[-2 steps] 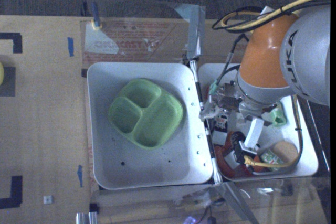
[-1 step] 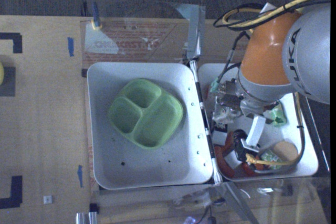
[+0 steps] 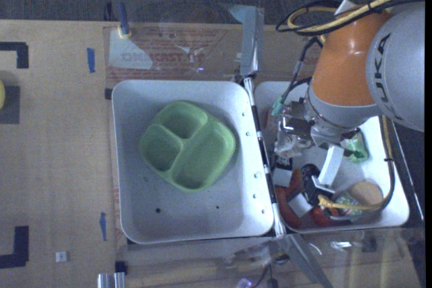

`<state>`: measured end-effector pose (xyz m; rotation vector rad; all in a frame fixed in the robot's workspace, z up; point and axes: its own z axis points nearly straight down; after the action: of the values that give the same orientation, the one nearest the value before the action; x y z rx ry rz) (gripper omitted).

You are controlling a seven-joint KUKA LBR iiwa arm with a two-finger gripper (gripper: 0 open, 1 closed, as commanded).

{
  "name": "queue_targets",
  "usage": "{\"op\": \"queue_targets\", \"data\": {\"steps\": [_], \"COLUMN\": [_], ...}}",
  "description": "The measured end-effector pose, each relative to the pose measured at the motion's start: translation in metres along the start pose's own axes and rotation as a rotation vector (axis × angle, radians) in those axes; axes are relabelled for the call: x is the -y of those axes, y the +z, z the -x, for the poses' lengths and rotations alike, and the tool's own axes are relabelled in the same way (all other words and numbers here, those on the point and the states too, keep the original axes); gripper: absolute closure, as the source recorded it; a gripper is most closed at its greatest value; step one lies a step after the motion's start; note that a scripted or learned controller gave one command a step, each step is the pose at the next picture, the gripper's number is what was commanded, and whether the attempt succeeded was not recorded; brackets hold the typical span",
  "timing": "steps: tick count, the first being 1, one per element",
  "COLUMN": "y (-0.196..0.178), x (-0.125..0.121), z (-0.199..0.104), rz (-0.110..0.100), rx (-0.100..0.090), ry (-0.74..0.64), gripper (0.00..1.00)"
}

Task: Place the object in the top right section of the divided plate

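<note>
A green divided plate (image 3: 189, 145) with three sections lies tilted in the left white bin (image 3: 135, 212), and nothing rests in its sections. My gripper (image 3: 291, 144) reaches down into the left part of the right bin (image 3: 398, 209), low among the loose items there. The grey and orange arm hides much of that bin. Close to the gripper lie a red item (image 3: 291, 207), a tan rounded item (image 3: 368, 193) and a green item (image 3: 356, 148). I see nothing held.
A metal divider wall (image 3: 260, 145) runs between the two bins. A clear sheet with a metal bracket (image 3: 246, 37) stands behind the left bin. The wooden bench (image 3: 54, 145) lies to the left, marked with blue and black tape.
</note>
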<state>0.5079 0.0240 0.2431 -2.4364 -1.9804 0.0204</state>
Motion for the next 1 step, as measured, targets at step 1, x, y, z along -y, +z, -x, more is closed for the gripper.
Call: {"op": "queue_targets", "data": {"steps": [1], "y": [-0.0221], "x": [-0.0081], "z": [-0.0324], "rz": [0.006], "rx": [-0.008], "ry": [0.306], "gripper": [1.0]}}
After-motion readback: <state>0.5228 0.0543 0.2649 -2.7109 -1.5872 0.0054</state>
